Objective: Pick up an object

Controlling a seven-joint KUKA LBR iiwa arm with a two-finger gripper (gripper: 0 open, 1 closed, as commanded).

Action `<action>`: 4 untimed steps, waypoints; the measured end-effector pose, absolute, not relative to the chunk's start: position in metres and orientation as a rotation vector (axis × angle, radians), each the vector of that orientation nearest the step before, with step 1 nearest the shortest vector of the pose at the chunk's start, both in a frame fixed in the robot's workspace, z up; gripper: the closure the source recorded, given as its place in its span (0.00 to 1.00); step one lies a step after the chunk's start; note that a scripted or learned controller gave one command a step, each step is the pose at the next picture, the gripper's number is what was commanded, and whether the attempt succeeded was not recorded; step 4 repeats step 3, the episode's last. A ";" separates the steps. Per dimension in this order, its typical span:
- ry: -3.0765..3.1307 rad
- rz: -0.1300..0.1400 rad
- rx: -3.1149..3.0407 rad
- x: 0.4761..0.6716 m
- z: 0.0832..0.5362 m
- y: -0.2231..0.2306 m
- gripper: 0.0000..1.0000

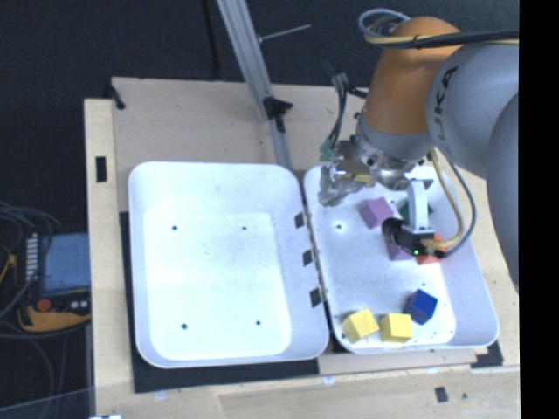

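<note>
From above, the arm's gripper [335, 184] hangs low at the far left corner of the right bin [367, 260]; whether its jaws are open I cannot tell. A purple block [376, 211] lies just beside it. Two yellow blocks [376, 326] and a blue block [422, 305] sit near the front rim.

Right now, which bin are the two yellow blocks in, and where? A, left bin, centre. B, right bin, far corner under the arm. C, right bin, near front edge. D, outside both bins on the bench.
C: both yellow blocks lie side by side at the front edge of the right bin, with the blue block just behind them.
</note>
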State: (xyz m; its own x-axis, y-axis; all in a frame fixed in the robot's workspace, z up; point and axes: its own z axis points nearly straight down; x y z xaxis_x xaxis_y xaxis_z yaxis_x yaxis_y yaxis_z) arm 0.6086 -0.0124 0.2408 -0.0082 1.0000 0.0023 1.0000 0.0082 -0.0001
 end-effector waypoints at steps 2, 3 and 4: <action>-2.228 0.001 -2.212 0.557 0.243 0.081 1.00; -2.222 -0.001 -2.220 0.558 0.243 0.078 0.00; -2.222 -0.001 -2.220 0.558 0.243 0.078 0.00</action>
